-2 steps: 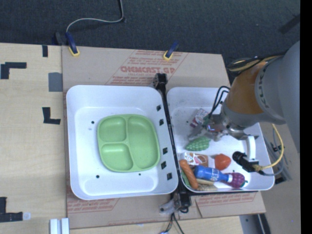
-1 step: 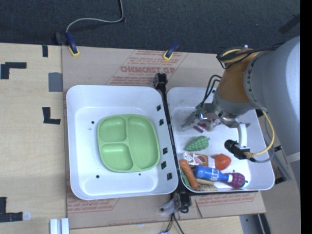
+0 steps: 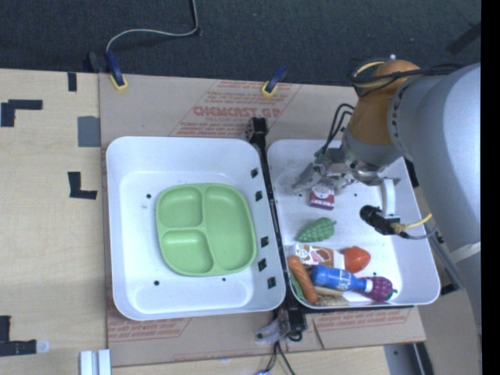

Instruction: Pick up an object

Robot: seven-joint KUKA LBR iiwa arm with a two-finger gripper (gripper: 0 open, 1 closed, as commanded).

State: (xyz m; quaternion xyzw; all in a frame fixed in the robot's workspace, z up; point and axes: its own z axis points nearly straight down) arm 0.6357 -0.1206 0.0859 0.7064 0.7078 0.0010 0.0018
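My gripper (image 3: 319, 182) hangs over the back half of the right bin (image 3: 414, 283), reaching in from the right. Just under its tip sits a small red and white object (image 3: 321, 200), touching or nearly touching the gripper; I cannot make out whether it is held. In front of it lies a green knobbly toy (image 3: 316, 230). Along the bin's front edge are a red tomato (image 3: 356, 258), a white and red carton (image 3: 314, 254), an orange carrot (image 3: 301, 280), a blue bottle (image 3: 337, 278) and a purple eggplant (image 3: 380, 289).
The left bin (image 3: 129, 162) holds a green divided plate (image 3: 206, 229). A black divider (image 3: 266, 201) runs between the bins. A black cable end (image 3: 379, 219) dangles over the right bin's right side. The grey arm (image 3: 445, 139) covers the bench's right.
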